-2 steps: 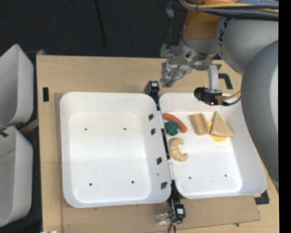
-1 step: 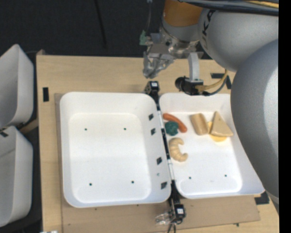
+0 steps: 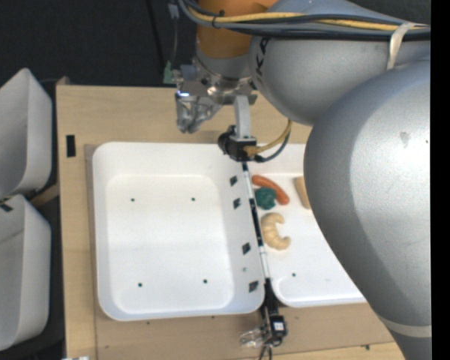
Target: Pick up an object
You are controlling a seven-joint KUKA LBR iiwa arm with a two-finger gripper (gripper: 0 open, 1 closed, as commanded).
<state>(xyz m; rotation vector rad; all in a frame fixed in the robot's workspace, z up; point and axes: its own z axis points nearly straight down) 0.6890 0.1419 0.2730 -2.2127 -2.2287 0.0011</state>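
Note:
My gripper [image 3: 190, 118] hangs above the far edge of the left bin [image 3: 105, 201], over the wooden bench just behind the bin's back wall. Nothing shows between its fingers. In the right bin [image 3: 315, 291] lie an orange sausage-shaped piece [image 3: 271, 189], a small teal-green object [image 3: 265, 198] touching it, and a pale cream croissant-shaped piece [image 3: 275, 231] a little nearer the front. A tan object [image 3: 301, 191] peeks out from under the arm at that bin's right side. The gripper is well left of and behind all of these.
The big grey arm covers the right half of the right bin. A divider with black clips [image 3: 249, 223] runs between the two bins. White containers [image 3: 11, 201] stand off the bench at the left.

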